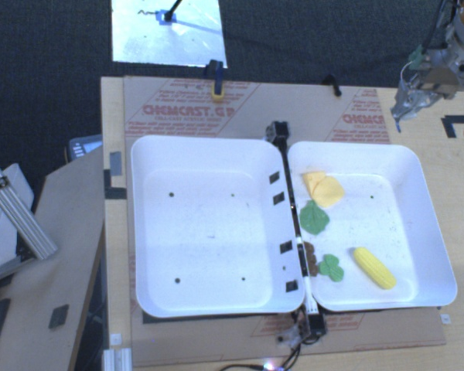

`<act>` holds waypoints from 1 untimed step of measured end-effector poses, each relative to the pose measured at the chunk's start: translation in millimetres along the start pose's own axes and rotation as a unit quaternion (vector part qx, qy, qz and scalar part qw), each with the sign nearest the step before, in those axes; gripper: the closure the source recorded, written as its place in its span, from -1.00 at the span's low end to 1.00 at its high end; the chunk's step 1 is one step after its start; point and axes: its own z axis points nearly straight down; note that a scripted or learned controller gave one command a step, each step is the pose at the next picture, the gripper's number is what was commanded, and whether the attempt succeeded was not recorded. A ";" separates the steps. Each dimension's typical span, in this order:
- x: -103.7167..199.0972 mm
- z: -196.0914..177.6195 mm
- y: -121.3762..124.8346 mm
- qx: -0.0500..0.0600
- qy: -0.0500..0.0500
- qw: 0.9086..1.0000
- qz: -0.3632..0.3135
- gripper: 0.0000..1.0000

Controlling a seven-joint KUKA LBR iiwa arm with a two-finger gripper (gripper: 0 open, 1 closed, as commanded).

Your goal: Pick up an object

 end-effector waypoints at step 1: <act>88.8 130.5 -0.9 0.008 0.004 1.000 -0.002 1.00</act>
